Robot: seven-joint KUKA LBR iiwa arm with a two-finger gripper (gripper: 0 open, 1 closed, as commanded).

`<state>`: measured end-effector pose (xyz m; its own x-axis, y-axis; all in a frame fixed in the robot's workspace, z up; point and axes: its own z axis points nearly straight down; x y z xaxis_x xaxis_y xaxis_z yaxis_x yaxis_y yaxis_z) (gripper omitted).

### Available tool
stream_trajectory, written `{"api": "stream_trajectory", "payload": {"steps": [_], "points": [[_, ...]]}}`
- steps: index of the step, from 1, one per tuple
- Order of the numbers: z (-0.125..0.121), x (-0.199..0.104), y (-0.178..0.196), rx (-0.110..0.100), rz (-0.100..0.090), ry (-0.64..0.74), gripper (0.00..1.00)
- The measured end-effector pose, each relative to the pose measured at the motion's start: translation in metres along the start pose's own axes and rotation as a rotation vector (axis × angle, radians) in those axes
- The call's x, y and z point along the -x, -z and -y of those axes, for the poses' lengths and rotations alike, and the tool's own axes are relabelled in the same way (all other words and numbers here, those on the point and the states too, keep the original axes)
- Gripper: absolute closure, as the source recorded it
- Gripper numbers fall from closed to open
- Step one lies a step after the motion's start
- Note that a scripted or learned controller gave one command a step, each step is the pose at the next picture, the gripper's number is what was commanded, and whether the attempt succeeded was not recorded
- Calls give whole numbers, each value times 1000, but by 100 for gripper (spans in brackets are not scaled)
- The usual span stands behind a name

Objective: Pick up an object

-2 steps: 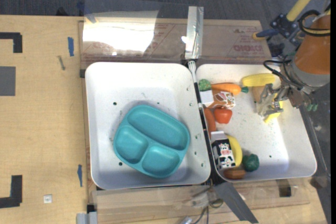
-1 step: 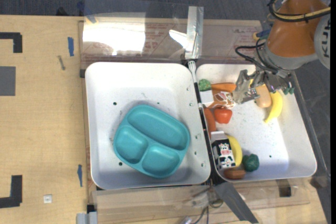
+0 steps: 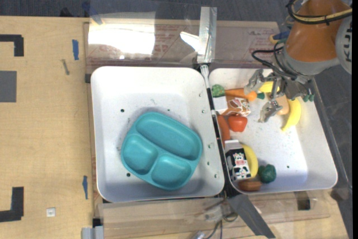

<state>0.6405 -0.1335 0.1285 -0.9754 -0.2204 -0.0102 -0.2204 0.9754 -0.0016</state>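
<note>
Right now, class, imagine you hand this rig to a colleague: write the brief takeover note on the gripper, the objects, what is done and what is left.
Gripper: low over the far part of the right white bin, next to the yellow banana; nothing visible between its fingers.
Objects: red tomato-like toy, orange carrot and small printed carton lie along the right bin's left wall; a dark green round toy sits at its near edge. The teal divided plate lies in the left white bin.
Done: no pick yet.
Left: grasp one object and lift it.
</note>
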Motion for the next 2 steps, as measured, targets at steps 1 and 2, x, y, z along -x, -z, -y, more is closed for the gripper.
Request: {"api": "stream_trajectory", "payload": {"steps": [1,2], "points": [[55,-7,-41,-4,2,-69,0],[84,-40,-41,0,-5,65,0]]}}
